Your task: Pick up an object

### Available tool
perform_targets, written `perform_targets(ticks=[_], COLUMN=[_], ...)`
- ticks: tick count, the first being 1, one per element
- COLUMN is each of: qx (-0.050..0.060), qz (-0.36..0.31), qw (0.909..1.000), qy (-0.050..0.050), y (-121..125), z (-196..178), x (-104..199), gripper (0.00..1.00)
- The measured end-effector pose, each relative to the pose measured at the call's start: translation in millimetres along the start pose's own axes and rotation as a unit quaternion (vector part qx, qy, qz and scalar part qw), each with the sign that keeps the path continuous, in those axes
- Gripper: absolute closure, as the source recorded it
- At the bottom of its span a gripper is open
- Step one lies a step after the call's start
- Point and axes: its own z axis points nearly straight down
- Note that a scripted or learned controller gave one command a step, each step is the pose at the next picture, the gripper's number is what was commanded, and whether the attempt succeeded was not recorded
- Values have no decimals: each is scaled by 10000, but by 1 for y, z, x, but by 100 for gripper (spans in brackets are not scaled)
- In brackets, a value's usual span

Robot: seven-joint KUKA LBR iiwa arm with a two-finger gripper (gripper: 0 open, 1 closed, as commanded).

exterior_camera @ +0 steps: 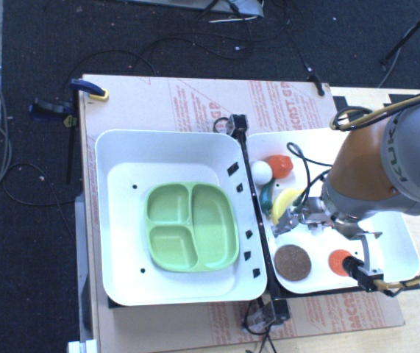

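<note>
The right bin (404, 252) holds several small objects. A white ball (260, 171) and a red-orange piece (281, 165) lie at its far left corner. Below them are a teal item (267, 195) and a yellow banana-like piece (283, 201). A brown round disc (293, 262) and a small red-orange object (339, 261) rest near the front wall. My gripper (303, 216) hangs low in this bin, just right of the yellow piece and above the brown disc. The wrist hides the gripper's tips.
The left bin (114, 197) holds a green divided plate (192, 226). A black divider with clips (250, 204) runs between the bins. The arm's grey and orange body (375, 171) covers the right bin's middle. Cables trail near the bin's front right corner (386, 285).
</note>
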Motion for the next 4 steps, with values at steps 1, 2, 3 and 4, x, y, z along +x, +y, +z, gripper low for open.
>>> perform_targets(ticks=[1, 2, 3, 4], qx=[-23, -37, -33, -9], qz=[7, 3, 0, -20], qw=[10000, 10000, 10000, 10000], qy=[-6, -6, -5, 3], y=[1, -3, -3, -6], z=[-13, -73, -125, -119], x=[-1, -3, -3, 56], gripper=[100, 100, 100, 100])
